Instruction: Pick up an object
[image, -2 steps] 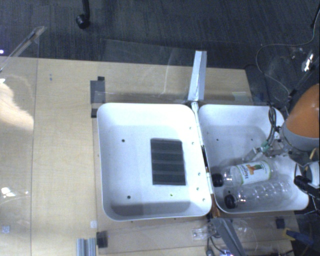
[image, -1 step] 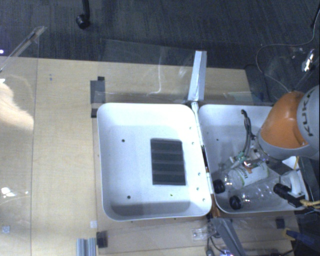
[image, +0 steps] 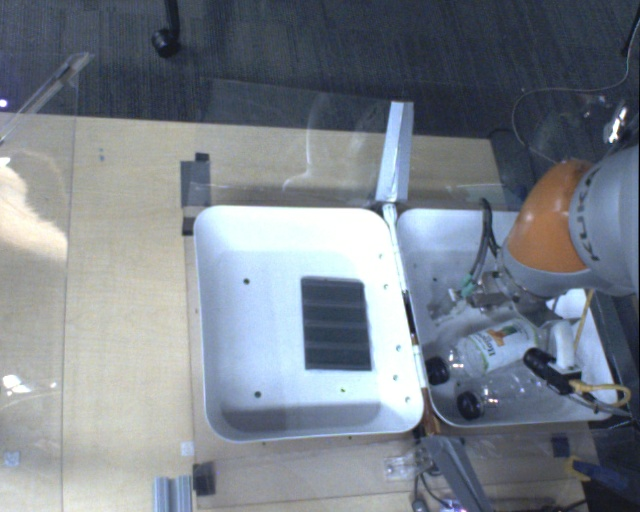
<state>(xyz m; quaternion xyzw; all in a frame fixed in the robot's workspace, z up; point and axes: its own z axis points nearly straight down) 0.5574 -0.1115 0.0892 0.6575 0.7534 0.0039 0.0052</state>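
At the right of the frame, the arm reaches down into the right bin.
The gripper sits in the bin's upper half, just above a clear bottle lying on its side among clear plastic – whether it is open or closed, or has hold of anything, cannot be told. A loose black cap lies by the lower rim, and a dark ribbed pad lies mid-way in the left bin.

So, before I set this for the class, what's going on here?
A grey robot arm reaches over the right bin, its gripper low above a clear bottle and two black caps. Whether it holds anything cannot be seen. The left bin holds a dark ribbed slab, lying flat.
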